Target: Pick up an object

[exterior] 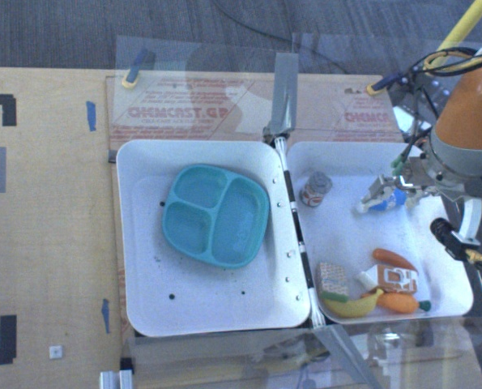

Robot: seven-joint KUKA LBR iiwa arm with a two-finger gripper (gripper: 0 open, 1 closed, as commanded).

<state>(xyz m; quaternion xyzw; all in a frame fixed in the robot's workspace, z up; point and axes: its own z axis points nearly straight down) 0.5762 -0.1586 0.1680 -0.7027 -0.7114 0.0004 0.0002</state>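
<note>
My gripper (380, 198) hangs over the upper middle of the right bin (459, 298), reaching in from the right below the arm's orange band. A small grey can (315, 190) stands to its left, near the bin's divider, apart from the gripper. Along the bin's front edge lie a yellow banana (356, 304), a tan waffle-like square (332, 277), a white-and-orange carton (394, 279) and two orange carrot-like pieces (393, 258) (400, 302). Nothing shows as held in the gripper.
The left bin (143, 298) holds a teal divided plate (216, 215). Cables and a yellow hose (466, 23) run by the arm at the upper right. A clear sheet lies behind both bins.
</note>
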